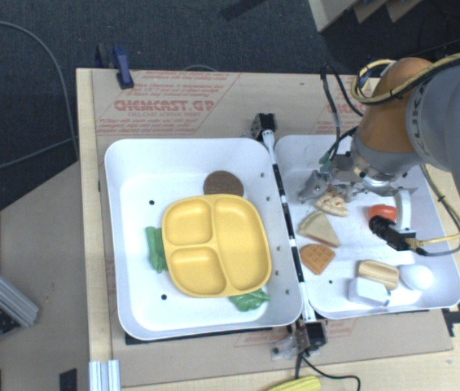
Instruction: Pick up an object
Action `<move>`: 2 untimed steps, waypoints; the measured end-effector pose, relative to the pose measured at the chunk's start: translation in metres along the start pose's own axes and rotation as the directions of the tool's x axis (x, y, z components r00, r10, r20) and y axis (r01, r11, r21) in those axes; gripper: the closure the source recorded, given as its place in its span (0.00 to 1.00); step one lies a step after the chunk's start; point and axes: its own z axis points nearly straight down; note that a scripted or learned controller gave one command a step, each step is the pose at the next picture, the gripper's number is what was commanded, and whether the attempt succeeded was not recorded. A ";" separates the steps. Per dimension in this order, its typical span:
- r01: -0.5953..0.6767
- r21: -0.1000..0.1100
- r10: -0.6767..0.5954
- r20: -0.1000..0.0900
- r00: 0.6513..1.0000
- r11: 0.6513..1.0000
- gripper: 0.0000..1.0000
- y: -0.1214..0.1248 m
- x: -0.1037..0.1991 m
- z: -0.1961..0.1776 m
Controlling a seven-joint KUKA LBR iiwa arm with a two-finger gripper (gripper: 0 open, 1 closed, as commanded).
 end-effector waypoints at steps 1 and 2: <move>-0.001 -0.002 0.001 0.000 1.000 1.000 1.00 0.000 0.000 -0.010; 0.001 -0.003 -0.001 0.001 1.000 1.000 1.00 -0.042 0.065 -0.107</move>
